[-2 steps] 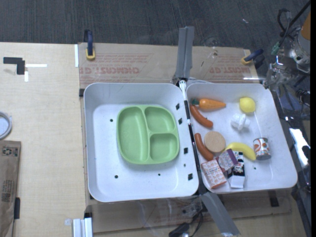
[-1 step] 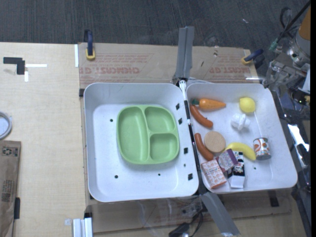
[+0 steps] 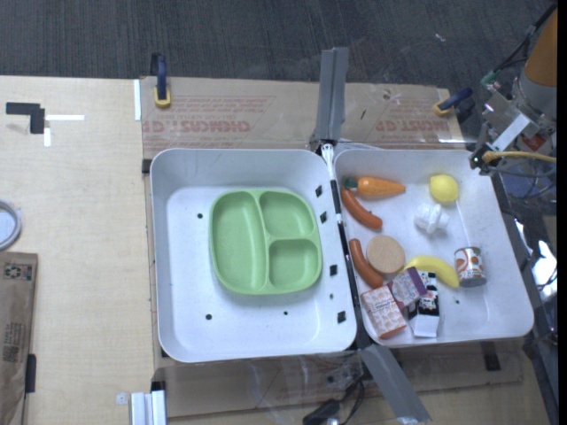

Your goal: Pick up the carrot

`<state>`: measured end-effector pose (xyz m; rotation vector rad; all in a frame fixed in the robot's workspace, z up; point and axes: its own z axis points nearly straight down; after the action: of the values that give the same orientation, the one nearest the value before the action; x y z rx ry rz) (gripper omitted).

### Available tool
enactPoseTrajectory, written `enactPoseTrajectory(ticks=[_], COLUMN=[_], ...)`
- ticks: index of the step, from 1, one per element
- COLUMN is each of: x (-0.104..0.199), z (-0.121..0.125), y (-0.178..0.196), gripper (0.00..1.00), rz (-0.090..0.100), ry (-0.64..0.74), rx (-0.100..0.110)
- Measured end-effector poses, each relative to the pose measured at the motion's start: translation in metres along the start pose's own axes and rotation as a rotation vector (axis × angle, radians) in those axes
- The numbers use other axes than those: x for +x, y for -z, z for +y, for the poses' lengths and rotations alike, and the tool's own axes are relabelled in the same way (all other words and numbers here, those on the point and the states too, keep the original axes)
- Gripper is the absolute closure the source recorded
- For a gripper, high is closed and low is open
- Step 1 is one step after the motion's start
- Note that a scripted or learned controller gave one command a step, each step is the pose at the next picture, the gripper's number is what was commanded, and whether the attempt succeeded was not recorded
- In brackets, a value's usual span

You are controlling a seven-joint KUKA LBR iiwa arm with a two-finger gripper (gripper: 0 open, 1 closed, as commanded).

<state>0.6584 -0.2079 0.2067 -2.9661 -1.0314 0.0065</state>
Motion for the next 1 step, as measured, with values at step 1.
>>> enactPoseTrajectory(ticks=[1], x=[0.0004], z=[-0.0003], y=[0.0086], gripper=[1.0], rz=[-0.003], ry=[0.005], rx=[0.0])
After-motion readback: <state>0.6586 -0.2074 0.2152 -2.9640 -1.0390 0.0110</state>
